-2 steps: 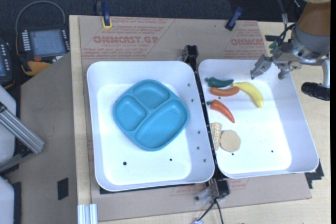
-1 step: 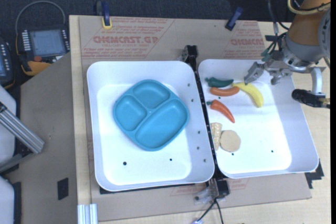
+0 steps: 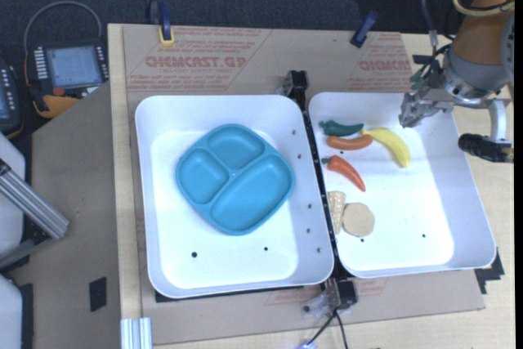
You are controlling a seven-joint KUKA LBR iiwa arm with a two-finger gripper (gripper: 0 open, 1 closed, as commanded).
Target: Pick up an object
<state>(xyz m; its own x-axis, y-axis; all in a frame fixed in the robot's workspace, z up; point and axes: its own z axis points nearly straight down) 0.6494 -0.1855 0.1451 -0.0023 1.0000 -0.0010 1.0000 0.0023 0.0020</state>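
Hovering by the right bin (image 3: 458,176)'s far edge, the jaws (image 3: 411,114), whose opening I cannot tell, stand near the banana (image 3: 391,145)

Bench surroundings, seen from above

A board (image 3: 270,49) printed with red lettering lies under the bins, held at its far edge by a yellow clamp (image 3: 166,32) and a blue clamp (image 3: 363,29). A pendant (image 3: 72,65) with a lit screen sits far left, ringed by its cable.
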